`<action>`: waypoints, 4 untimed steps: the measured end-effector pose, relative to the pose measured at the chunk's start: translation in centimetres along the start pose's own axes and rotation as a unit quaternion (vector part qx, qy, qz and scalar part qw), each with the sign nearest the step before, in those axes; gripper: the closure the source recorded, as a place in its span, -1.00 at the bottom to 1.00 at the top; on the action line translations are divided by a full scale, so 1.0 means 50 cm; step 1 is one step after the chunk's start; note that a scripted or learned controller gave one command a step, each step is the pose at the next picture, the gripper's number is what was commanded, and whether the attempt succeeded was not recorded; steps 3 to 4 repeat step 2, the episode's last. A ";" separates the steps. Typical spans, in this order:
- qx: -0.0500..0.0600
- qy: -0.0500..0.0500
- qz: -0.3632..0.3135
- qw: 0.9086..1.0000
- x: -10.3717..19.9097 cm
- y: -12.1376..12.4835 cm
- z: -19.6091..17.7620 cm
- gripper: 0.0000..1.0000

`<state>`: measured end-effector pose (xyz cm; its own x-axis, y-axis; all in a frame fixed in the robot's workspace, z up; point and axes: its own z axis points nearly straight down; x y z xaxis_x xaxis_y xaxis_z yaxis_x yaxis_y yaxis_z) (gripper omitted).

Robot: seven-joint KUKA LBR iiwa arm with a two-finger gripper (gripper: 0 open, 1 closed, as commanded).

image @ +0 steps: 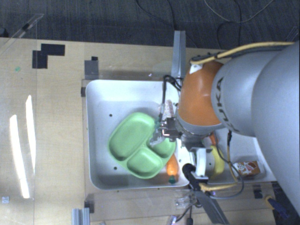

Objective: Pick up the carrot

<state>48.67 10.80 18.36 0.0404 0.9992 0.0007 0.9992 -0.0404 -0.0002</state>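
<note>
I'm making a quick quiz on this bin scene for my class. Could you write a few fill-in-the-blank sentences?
1. The divided plate in the left bin is ____ in colour.
2. The plate has ____ compartments.
3. The carrot lies at the plate's ____ side in this view.

Missing words: green; three; right

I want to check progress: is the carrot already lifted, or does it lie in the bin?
It lies in the left bin, beside the green tray. The carrot rests near the front wall.
</note>
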 end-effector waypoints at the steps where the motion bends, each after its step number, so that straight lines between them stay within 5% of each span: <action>1: -0.002 0.000 -0.083 0.997 -0.112 0.007 -0.002 -1.00; 2: -0.001 0.000 0.116 0.993 -0.086 0.004 -0.002 -1.00; 4: -0.001 0.000 0.116 0.993 -0.086 0.004 -0.002 -1.00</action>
